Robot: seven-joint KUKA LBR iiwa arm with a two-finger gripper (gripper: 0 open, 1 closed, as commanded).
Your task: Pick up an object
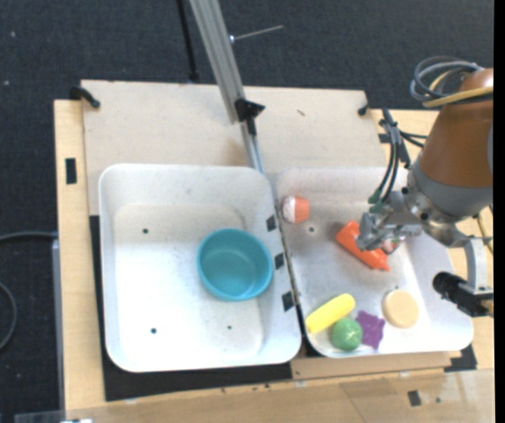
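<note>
Two white bins sit side by side on the bench. Right bin (428, 329): the gripper (377, 236) is down on the orange carrot (361, 245) and clenched around it. Left bin (120, 342): blue bowl (234, 264).

We see a bowl (234, 264) in the left bin (124, 324), ball (295, 208), carrot (362, 244), banana (330, 312) in the right bin (450, 329).

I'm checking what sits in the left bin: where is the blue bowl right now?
In the camera view the blue bowl sits upright in the left bin, toward its right side, close to the divide with the right bin.
</note>
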